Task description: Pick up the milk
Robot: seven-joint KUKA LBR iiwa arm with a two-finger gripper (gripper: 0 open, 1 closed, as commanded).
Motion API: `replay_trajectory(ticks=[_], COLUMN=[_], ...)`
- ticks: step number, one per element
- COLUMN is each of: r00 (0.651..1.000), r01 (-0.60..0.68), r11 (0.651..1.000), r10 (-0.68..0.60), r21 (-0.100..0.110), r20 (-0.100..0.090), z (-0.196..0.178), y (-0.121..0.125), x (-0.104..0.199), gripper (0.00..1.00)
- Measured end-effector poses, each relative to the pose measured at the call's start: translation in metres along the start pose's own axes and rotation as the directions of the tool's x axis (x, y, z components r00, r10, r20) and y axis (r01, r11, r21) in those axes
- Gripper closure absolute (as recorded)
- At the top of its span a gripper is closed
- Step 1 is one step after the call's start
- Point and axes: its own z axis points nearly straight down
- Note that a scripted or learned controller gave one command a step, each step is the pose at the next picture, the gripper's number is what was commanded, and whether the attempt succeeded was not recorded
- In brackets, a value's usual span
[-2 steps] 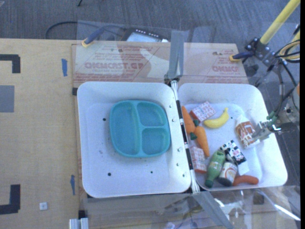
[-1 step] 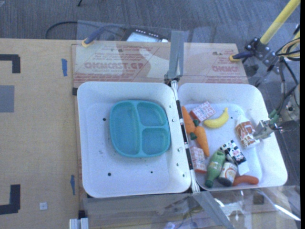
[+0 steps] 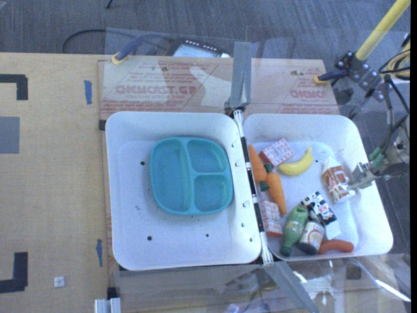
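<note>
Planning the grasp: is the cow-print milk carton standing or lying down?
Lying down: the milk carton rests on its side in the right bin, among the bottles.

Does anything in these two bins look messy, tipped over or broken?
Nothing looks broken or spilled. The right bin is simply a jumble: toy carrots, a banana, a green bottle and the cow-patterned milk carton lie on their sides, some touching. The teal divided plate sits flat in the left bin.

The milk [image 3: 322, 210] is a small carton with black and white cow spots. It lies tipped on its side in the right bin [image 3: 371, 175], toward five o'clock from the bin's middle. It touches the green bottle [image 3: 294, 225] at its eight o'clock.
</note>
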Motion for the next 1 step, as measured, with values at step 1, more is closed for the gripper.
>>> replay_trajectory(ticks=[1], r00=[1.000], r01=[0.000], r11=[1.000], r10=[0.000], r21=[0.003], r20=[0.000], z=[-0.0078], y=[0.0005], x=[-0.0005], gripper=[1.00])
